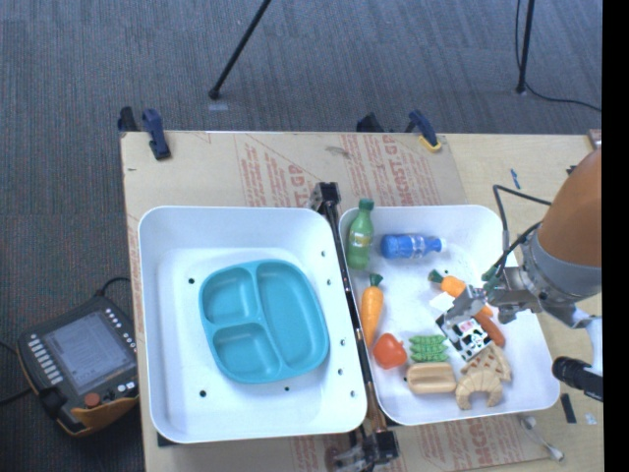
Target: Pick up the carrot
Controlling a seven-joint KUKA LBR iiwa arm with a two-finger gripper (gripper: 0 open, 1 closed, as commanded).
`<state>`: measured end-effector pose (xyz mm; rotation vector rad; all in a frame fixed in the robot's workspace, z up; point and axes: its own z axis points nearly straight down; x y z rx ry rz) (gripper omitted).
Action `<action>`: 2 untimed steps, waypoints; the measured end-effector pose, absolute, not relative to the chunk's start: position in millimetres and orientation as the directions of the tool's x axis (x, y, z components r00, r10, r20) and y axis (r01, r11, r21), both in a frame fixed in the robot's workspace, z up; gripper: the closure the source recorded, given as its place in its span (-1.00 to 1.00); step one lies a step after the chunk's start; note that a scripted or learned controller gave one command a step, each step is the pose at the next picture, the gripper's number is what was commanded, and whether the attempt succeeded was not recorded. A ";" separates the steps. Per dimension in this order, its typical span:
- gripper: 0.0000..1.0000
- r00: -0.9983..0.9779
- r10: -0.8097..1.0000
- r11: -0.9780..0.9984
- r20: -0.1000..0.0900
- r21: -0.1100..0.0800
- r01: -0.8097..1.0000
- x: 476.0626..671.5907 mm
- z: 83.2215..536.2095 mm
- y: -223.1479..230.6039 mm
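Two white bins (pixel 147 264) sit on the bench. Carrot (pixel 371 308) lies in the right bin's left side. Gripper (pixel 470 313) hovers well right of it; can't tell its jaw state.

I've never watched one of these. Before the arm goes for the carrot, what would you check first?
1. Carrot in plain sight, at the right bin's left wall: ok.
2. Carrot's top uncovered: ok.
3. Room around it: not ok, the green bottle and a red tomato sit close at its ends.
4. Gripper above the carrot: not ok, it hangs over the toys further right.
5. Fingers open: cannot tell.
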<state>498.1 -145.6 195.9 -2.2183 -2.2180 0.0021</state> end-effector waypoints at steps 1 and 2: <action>-1.00 -0.094 0.996 0.094 0.002 -0.002 0.996 561.6 159.4 -158.8; -1.00 -0.301 0.954 0.301 0.003 -0.003 0.954 576.4 87.2 -137.2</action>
